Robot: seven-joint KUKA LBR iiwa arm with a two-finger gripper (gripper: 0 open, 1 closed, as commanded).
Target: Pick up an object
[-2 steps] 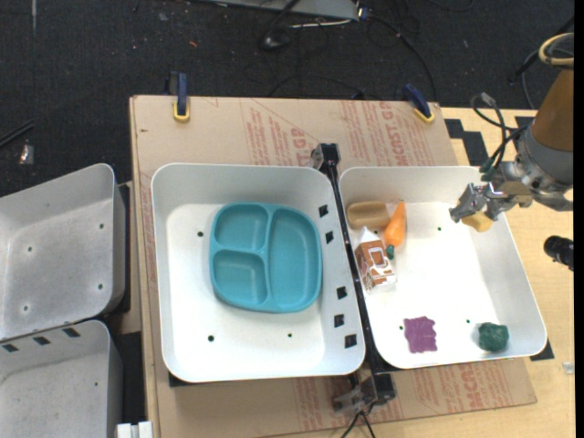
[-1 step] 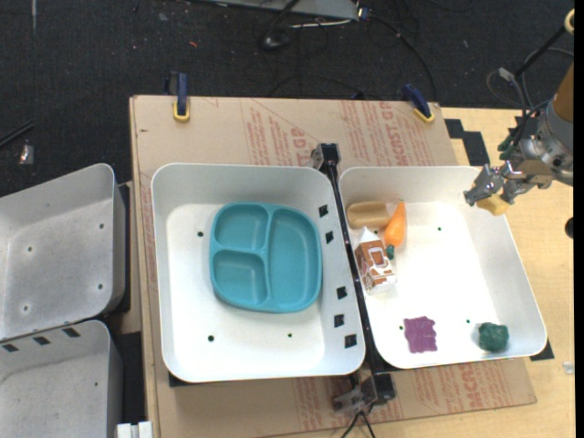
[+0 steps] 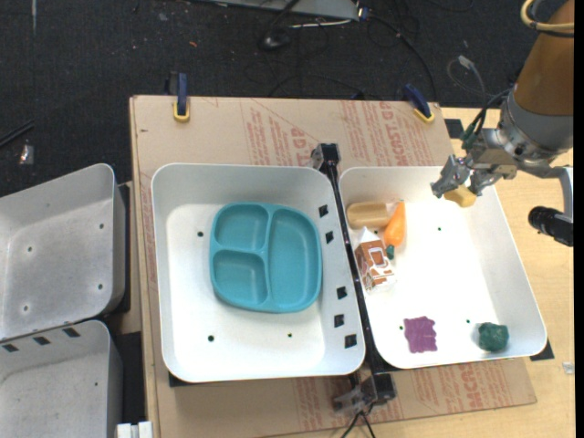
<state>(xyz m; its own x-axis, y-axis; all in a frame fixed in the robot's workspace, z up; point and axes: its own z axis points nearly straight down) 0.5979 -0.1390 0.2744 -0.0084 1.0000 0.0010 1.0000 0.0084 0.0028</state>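
My gripper (image 3: 462, 186) hangs over the far edge of the right bin (image 3: 511, 272), with a small yellow piece (image 3: 466, 196) pinched between its fingertips. Along the bin's left side lie a tan roll-shaped object (image 3: 369, 213), an orange carrot-like piece (image 3: 395, 224) and a small brown-and-white box (image 3: 375, 263). A purple object (image 3: 421, 333) and a dark green object (image 3: 493, 336) rest near the bin's front edge.
The left bin (image 3: 182, 199) holds a teal divided plate (image 3: 266, 256). A black divider (image 3: 345, 245) separates the two bins. Both bins sit on a cardboard sheet (image 3: 274, 126) fixed by clamps. White trays (image 3: 55, 245) stand off to the left.
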